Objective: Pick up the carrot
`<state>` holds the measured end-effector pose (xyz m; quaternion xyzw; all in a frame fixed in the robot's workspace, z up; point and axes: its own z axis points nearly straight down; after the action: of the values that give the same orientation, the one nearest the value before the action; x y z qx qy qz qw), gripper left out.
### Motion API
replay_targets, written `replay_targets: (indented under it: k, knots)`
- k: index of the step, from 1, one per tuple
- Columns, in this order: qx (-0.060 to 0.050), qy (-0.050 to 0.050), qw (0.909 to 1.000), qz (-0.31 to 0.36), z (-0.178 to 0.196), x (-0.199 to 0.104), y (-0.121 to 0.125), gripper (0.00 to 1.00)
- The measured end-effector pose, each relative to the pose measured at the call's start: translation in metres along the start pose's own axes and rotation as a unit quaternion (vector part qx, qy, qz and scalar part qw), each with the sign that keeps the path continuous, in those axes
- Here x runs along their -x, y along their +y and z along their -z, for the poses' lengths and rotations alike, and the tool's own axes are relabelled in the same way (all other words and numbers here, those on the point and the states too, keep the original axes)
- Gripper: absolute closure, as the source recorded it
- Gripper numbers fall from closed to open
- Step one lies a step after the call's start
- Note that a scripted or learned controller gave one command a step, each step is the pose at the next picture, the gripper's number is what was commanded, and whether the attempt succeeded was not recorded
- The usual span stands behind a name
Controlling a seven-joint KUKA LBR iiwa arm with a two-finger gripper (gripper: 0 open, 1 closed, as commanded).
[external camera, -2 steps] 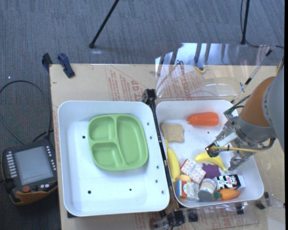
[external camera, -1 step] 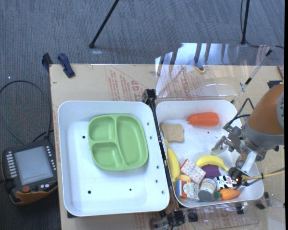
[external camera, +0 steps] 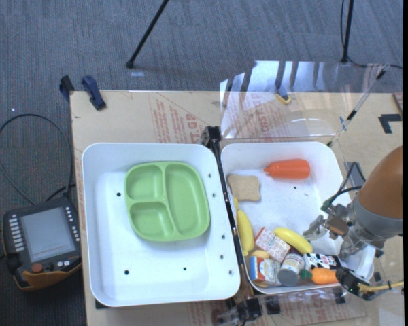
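A green divided plate [external camera: 167, 200] lies in the left bin [external camera: 95, 182]; in the right bin [external camera: 330, 151] the carrot [external camera: 287, 169] lies on its side near the far wall, a slice of bread [external camera: 244, 187] just beside it, bananas [external camera: 245, 231] and small packets [external camera: 272, 244] nearer the front; the gripper [external camera: 336, 233] hangs at the bin's front right corner, well apart from the carrot; whether it is spread or closed cannot be told

floor: dark grey carpet [external camera: 211, 26] | tripod legs [external camera: 153, 22] (black) | black cable [external camera: 13, 124] at left
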<state>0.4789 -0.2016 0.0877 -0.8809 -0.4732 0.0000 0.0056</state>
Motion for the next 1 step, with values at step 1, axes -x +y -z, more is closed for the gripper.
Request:
replay_targets:
  k: [1]
  knots:
    - [-0.003, 0.003, 1.0000, -0.007, 0.0090, -0.0001, 0.0000, 1.00]
